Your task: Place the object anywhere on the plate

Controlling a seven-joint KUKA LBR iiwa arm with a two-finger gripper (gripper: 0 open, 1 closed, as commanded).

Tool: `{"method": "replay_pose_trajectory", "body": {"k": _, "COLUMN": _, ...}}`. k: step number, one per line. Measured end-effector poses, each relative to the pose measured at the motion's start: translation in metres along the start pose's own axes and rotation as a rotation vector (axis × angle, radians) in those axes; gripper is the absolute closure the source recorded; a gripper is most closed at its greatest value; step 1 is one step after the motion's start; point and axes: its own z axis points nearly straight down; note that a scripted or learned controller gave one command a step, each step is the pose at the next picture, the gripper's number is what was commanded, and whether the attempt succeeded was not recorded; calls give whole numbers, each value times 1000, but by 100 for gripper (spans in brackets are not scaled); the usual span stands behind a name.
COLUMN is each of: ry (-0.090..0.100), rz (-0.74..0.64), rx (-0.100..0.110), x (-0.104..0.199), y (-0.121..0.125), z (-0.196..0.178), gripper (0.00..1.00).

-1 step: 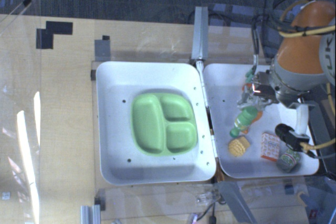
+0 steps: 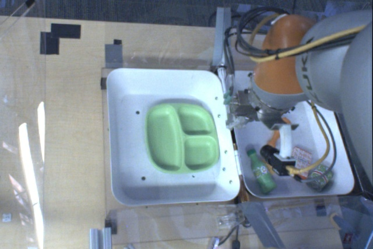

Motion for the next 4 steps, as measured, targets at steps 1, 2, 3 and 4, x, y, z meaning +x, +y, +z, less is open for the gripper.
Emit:
{"method": "replay_pose_trajectory", "body": {"k": 1, "ry": -1, "rz": 136, "rx": -2, "x": -101, "y": 25, "z": -68, "gripper": 100}}
{"method": "replay_pose_trajectory", "body": {"k": 2, "ry": -1, "rz": 72, "rx": 1, "x": -46, "y": 53, "z": -34, "gripper": 100}}
{"method": "replay_pose_trajectory", "body": {"k": 3, "ry": 0, "rz": 24, "rx": -2, "x": -32, "y": 10, "z": -37, "gripper": 100}}
{"method": "replay_pose_trajectory", "body": {"k": 4, "ry": 0, "rz": -163, "rx": 1, "x": -19, "y": -42, "z": 18, "gripper": 100}}
